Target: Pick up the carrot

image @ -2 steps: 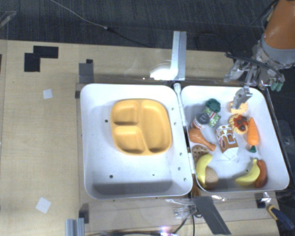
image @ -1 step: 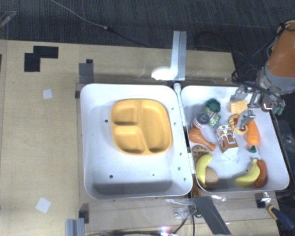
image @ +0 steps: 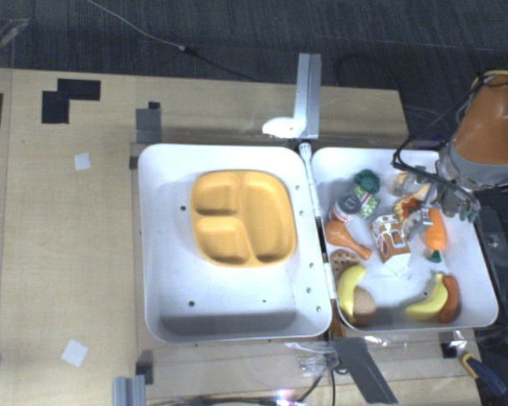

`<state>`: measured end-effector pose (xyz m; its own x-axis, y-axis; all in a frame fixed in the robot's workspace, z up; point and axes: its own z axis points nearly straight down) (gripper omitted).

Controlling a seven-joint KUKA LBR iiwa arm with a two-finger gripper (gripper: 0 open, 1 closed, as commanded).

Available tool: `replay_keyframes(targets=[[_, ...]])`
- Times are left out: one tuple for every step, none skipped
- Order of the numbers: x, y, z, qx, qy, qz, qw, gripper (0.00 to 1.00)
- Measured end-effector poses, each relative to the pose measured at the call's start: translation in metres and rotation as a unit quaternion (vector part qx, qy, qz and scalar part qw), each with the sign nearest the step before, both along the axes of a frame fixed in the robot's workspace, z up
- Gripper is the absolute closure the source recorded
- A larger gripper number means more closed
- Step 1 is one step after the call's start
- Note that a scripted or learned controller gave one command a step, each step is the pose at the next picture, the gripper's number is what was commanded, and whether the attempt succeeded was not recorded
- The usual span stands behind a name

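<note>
The carrot is orange with a green end pointing toward the front, and it lies in the right bin near its right wall. The gripper hangs low over the bin just left of the carrot's upper end, touching or nearly touching it. The grey wrist and orange band rise behind it at the right edge. The gripper's tip is lost among dark parts and nearby toys.
The right bin is crowded: a green item, a small can, a drumstick, a red-and-white carton, two bananas and a sausage. A yellow divided plate sits in the left bin.
</note>
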<state>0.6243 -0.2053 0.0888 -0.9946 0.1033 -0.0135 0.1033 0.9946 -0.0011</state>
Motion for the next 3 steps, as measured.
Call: replay_keyframes(targets=[[-0.033,0.001,-0.001,0.0001,0.001,0.024,0.9997,0.00],[-0.029,0.003,0.014,-0.0012,-0.005,0.027,0.9996,1.00],[0.021,0.055,0.075,-0.0005,-0.001,0.114,0.9935,1.00]])
